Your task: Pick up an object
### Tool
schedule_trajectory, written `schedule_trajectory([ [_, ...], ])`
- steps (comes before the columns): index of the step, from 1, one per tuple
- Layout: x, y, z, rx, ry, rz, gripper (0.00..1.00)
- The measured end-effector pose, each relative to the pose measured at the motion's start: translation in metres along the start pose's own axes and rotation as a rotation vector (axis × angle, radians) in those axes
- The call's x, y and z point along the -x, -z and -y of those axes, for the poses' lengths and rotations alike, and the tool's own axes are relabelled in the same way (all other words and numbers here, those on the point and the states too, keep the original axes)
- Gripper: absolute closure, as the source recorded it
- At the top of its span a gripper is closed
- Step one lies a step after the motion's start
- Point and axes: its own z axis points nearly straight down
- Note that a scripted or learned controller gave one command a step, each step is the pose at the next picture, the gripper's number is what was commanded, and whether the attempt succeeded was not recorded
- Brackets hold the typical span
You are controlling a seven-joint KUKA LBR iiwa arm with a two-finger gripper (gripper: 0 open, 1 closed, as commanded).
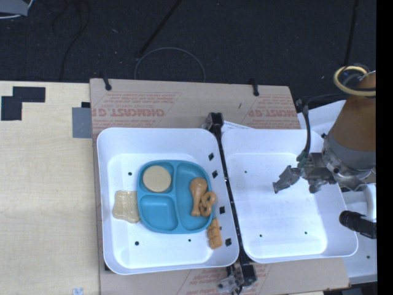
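My gripper (pixel 297 183) hangs over the right bin (pixel 288 244), near its right side, open with nothing between its fingers. All the objects are in the left bin (pixel 116 146). A blue divided plate (pixel 161 217) there bears a round tan biscuit (pixel 156 178) and a brown pretzel-like piece (pixel 201 196). A pale bread-like piece (pixel 126 206) lies against the plate's left edge. A small orange-brown piece (pixel 214 233) lies off the plate's lower right corner, close to the divider.
A black-hinged divider (pixel 224 189) runs between the two bins. Both bins rest on a cardboard sheet (pixel 178 103) on the wooden bench (pixel 43 195). The arm's orange band (pixel 359 121) rises at the right edge.
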Motion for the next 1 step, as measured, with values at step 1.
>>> schedule_trajectory([
  [1, 0.0002, 0.0063, -0.0023, 0.013, 0.002, 0.002, 0.0],
])
